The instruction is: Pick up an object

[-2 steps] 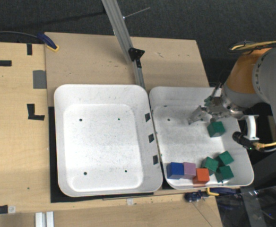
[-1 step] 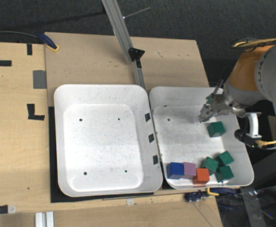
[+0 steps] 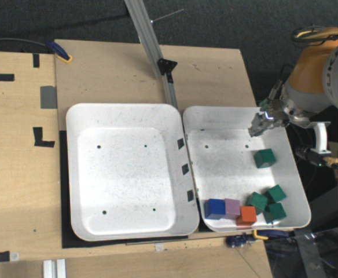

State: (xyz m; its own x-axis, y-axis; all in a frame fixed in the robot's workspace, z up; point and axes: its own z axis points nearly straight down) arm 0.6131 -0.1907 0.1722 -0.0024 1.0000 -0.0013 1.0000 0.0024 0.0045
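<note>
Green block (image 3: 264, 157): lying alone in the right bin (image 3: 215, 126), mid-right, just below the gripper
Left bin (image 3: 76, 120): sitting beside it
Gripper (image 3: 258, 126): hanging over the right bin's upper right, finger state unclear, nothing seen held
Corner cluster: blue block (image 3: 215, 208), orange block (image 3: 248, 214)

We count two white bins: the left bin (image 3: 76, 155) and the right bin (image 3: 215, 126). In the right bin we count seven blocks: four green blocks, one alone (image 3: 264, 157) at three o'clock and three (image 3: 258, 201) (image 3: 276, 193) (image 3: 274, 212) clustered at five o'clock, plus one blue block (image 3: 215, 208), one lilac block (image 3: 232, 207) and one orange block (image 3: 248, 215).
</note>
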